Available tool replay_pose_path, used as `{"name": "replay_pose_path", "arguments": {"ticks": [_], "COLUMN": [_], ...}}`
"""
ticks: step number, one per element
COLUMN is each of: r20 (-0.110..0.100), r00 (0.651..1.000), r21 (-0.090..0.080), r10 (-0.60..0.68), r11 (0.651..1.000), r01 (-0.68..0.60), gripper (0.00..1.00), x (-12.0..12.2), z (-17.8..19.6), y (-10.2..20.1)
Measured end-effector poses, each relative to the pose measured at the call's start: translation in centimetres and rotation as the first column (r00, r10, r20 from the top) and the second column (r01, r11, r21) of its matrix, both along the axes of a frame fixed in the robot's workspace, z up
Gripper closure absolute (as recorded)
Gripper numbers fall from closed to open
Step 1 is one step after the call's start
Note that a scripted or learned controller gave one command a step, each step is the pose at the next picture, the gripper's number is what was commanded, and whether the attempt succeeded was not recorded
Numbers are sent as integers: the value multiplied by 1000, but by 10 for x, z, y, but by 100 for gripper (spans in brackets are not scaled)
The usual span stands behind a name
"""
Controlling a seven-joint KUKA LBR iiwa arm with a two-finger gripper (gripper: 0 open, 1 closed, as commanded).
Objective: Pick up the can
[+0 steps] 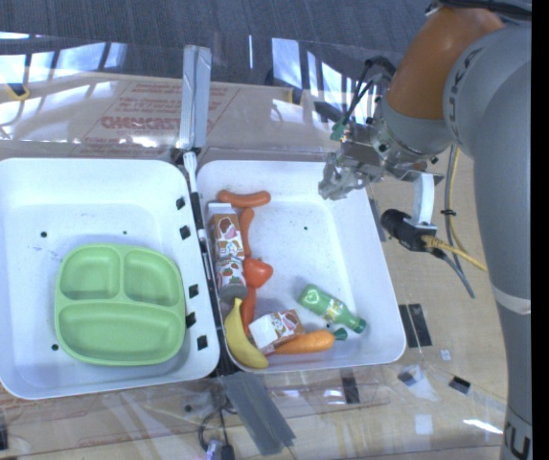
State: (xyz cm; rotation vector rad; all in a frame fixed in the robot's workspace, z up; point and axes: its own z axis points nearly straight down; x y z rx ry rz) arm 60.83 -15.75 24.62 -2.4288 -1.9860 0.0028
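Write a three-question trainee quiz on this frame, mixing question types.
1. True or false: the green divided plate lies in the left bin.
2. Which lies nearest the right bin's front edge? A) hot dog B) carrot C) green bottle
3. Fill in: the gripper hovers over the right bin's ____ right corner.

Key:
1. True.
2. B; the carrot lies beside the banana and a small can.
3. Far.
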Motion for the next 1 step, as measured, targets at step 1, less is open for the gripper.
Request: {"name": "replay_pose_path", "arguments": {"ticks": [1], "r20": [3], "r00": [995], "r21": [-2], "r10": [104], "r11": [995], "r01": [-104], "gripper": [100], "x": [-16], "z": [37], "y": [5]}}
